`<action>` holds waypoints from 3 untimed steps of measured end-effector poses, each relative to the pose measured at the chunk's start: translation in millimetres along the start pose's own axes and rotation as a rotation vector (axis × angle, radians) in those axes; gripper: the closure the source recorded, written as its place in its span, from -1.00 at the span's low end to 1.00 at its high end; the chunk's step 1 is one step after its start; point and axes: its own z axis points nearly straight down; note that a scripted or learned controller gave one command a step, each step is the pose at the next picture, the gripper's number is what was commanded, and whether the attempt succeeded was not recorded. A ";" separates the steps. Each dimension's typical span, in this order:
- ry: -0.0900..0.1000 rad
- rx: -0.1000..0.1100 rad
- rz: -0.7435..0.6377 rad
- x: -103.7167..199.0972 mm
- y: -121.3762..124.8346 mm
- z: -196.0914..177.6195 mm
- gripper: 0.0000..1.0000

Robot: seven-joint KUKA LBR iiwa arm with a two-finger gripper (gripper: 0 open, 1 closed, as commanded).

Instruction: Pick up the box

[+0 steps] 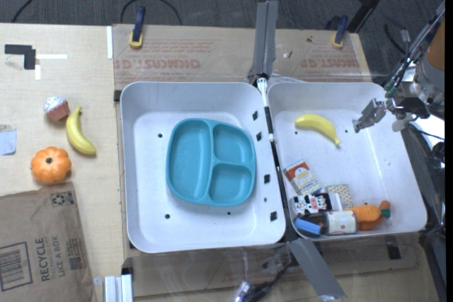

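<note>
At the near edge of the wooden surface (71, 81), on its left, a brown cardboard sheet printed with a recycle mark (42, 244) is seen lying flat.

In the near corner of the right white bin (403, 173), a cluster of small items is gathered. A blue-capped cylinder (306, 226) lies closest to the rim, with a white-labelled bottle (340, 223) just beside it and an orange toy carrot with a green tip (369, 214) to the right, touching the bottle. Just behind these, a small black-and-white patterned box (311, 204) and a tan cracker-like square (340, 194) are found. The small white and orange box (301, 177) is placed slightly farther in, near the bin's left wall, lying flat and tilted.

In the left white bin (141, 173), a teal plastic divided plate (211, 162) is set near the centre.

On the surface left of the bins, a small orange pumpkin (50, 165), a yellow toy banana (78, 132) and a small cupcake (55, 109) are grouped, the banana near the cupcake.

Farther in the right bin, a second yellow banana (318, 127) rests alone. The tool (381, 115) is held above the bin's far right part, well apart from the box; its fingers are spread, with nothing pinched between them.

Two blue and yellow clamps (137, 33) (340, 32) are fixed at the far edge.
</note>
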 end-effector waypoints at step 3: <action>-0.001 0.000 0.278 107.5 -49.0 58.6 -1.00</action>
